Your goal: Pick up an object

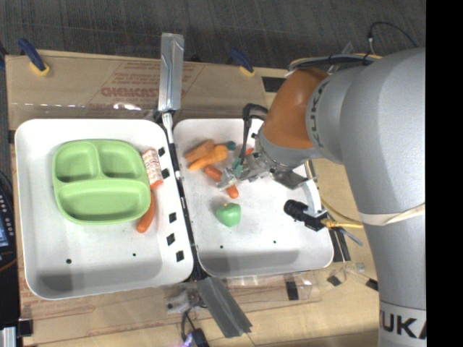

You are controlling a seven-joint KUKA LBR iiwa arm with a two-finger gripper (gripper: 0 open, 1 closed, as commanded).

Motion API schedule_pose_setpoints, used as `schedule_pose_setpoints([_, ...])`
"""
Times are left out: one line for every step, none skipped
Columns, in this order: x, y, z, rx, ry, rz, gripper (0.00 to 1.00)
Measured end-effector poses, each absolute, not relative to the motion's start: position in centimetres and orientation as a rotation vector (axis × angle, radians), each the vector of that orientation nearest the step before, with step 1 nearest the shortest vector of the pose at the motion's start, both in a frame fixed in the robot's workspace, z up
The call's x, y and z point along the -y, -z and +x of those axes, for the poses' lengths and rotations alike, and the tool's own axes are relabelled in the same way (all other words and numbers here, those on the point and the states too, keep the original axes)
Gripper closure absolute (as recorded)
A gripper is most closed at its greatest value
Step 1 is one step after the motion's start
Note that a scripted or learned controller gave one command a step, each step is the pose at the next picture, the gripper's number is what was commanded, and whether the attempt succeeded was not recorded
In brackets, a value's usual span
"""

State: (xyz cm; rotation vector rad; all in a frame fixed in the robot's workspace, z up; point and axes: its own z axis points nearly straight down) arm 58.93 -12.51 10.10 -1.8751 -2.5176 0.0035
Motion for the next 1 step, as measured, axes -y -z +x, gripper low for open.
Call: schedule_pose_setpoints([8.84,-26.46,60.89,2.373,0.001,-2.061,1.00])
